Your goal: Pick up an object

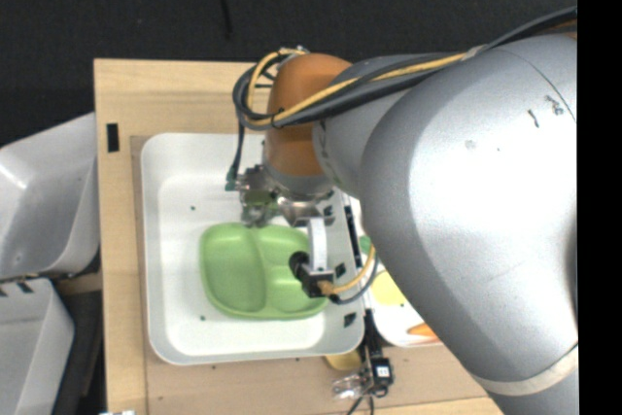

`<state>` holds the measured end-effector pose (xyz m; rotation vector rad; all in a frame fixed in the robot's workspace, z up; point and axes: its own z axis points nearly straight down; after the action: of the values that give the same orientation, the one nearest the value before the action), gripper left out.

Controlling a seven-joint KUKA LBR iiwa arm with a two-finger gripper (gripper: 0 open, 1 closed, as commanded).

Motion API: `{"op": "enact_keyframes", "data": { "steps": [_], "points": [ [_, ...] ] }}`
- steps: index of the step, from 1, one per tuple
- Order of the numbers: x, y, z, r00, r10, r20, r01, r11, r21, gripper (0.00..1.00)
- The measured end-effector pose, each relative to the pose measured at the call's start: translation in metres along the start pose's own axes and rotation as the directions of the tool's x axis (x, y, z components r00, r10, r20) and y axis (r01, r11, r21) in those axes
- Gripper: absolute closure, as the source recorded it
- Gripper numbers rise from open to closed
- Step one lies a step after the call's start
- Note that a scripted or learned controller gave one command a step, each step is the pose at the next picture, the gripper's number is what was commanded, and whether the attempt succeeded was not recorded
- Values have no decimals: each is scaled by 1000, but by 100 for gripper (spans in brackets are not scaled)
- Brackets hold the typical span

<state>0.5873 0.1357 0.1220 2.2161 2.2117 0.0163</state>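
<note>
The gripper (259,206) hangs low inside the white bin (173,209), wrist pointing straight down. The green dish (241,272), a shallow two-lobed moulding and the likely thing to pick, lies flat on the bin floor directly on the camera side of the jaws, its far rim just beside them. That stance looks like a top-down try at the rim, since a thin raised edge is the only part of so wide a piece that a narrow grasp could take. Whether the jaws are apart or together cannot be told: the wrist housing covers them from above, and it is equally unclear whether they touch the rim or stop short of it. The grey arm (466,209) hides the bin's whole side to the right of the jaws, as well as the dish's right lobe. Farther right of the jaws and nearer the camera, a pale yellow thing (397,308) with an orange tip peeks out under the arm; its shape is not readable.
</note>
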Motion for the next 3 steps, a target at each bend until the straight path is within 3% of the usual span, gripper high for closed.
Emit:
{"op": "enact_keyframes", "data": {
  "steps": [1, 3],
  "points": [
    [13, -12, -23, 1000, -1, 3, 1, 1000, 18, 100],
    [22, -11, -94, 1000, -2, 2, 2, 1000, 18, 100]
  ]
}}
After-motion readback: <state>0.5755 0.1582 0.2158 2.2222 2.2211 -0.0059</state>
